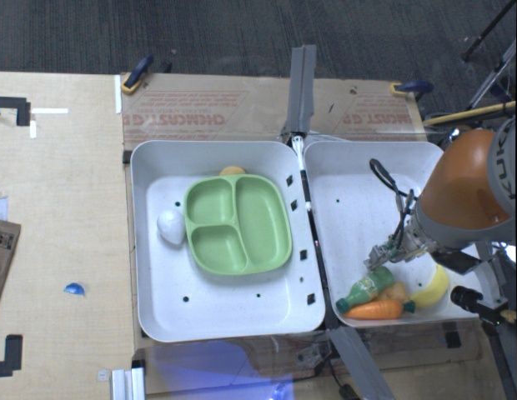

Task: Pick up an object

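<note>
Camera view from above takes in my worktop (58, 207), pale wood, bearing two shallow white bins side by side. I reach in from the right, my grey arm with its orange band (465, 186) hanging over the right bin (350, 182).

My claw (385, 255) sits low in the right bin, tips down just above the green plastic bottle (367, 287), near its upper end. Whether the claw is clenched or released I cannot tell; it is small and tangled with dark cable from this angle, and nothing shows plainly between its tips.

The right bin holds four things that I can count, all bunched at its near edge: one green bottle lying tilted, one orange carrot (375, 309) lying along the rim just below the bottle and touching it, one yellow banana (432, 287) to the right of them, and one small tan lump (397, 292) between bottle and banana, too hidden to name.

The left bin (158, 307) holds three things: one light green plastic plate with three compartments (238, 223), lying flat near the middle; one white rounded object (171, 226) touching the plate's left edge; and one small orange-yellow thing (233, 171) peeking out behind the plate's far edge, mostly hidden.

One small blue item (73, 289) lies on the worktop, well left of the bins.
</note>
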`<state>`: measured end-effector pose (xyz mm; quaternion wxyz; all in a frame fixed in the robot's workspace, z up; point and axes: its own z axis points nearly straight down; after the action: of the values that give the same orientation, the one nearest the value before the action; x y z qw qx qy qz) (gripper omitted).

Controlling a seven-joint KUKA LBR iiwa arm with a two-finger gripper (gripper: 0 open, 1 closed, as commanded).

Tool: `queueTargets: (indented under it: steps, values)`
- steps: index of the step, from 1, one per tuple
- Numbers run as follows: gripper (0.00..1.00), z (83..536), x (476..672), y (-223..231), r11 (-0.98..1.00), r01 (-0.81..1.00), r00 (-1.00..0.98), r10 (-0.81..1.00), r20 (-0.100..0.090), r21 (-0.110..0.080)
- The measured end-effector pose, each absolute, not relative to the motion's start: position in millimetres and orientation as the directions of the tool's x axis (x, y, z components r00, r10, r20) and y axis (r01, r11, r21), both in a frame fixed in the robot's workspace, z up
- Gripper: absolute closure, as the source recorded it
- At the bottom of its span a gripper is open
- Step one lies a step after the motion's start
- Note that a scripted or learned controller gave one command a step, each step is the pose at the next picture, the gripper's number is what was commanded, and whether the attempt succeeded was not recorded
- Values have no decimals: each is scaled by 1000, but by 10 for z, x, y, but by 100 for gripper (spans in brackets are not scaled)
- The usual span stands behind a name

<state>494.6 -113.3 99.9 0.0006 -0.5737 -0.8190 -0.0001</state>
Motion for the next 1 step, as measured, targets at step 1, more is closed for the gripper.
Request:
queueTargets:
  steps: [1]
  values:
    - [100, 2181, 4846, -572, 181, 983, -181, 983, -1, -1]
